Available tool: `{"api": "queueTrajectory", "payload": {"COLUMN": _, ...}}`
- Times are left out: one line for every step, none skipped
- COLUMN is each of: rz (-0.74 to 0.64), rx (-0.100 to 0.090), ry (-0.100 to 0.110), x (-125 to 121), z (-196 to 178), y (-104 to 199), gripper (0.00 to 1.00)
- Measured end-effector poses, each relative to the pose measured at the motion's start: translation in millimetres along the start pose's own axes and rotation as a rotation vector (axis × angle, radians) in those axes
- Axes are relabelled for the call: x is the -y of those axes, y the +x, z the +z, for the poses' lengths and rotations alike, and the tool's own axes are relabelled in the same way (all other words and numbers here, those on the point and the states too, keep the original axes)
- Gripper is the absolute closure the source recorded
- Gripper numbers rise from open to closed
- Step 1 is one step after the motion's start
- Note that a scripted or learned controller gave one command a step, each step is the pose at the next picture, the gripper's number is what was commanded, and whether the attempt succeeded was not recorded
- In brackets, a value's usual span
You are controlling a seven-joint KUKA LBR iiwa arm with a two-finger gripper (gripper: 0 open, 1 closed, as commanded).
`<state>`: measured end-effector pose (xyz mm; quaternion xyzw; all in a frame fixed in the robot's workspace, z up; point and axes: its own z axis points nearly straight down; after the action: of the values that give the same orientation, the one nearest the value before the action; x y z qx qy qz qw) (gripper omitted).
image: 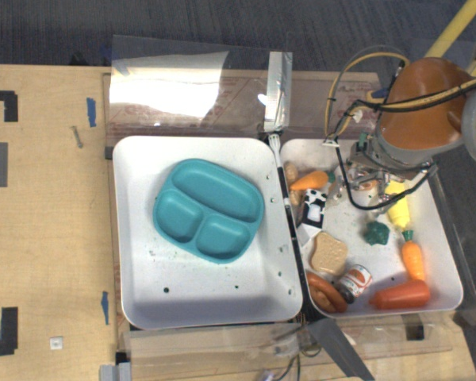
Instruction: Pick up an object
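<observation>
Table (40,213): pale wood-grain top, black corner marks at its left edge, blue tape tabs near the bins. Dark carpet beyond the far edge; a clear plastic sheet (170,90) lies behind the bins.

Left bin (135,292): shallow, white. Holds one teal divided tray (209,209), three compartments, flat and near centre, well apart from the walls. Likely the drop side.

Right bin (444,288): shallow, white, touching the left bin along a shared rim. Holds the pick candidates, loosely scattered:
- orange piece (309,181) by the dividing rim;
- black-and-white toy (314,207) just below it;
- bread slice (328,254);
- pretzel-like brown piece (325,292) in the near corner;
- small can (354,279) on its side;
- dark green toy (376,232), mid-bin, standing apart;
- yellow piece (399,210), possibly corn or banana;
- carrot (412,259);
- red-orange vegetable (398,294) along the near wall.

Arm: orange band (420,105) over the bin's far right, cables looping around it. Gripper (367,182) low among the far items. Jaws hidden in cable and wrist clutter; I cannot tell their opening or any hold.
</observation>
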<state>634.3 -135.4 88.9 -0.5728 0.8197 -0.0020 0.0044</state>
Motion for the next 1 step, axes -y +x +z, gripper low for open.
{"api": "queueTrajectory", "payload": {"rz": 0.179, "rx": 0.0, "ry": 0.0, "x": -16.7, "z": -0.4, "y": 31.0, "gripper": 0.0}}
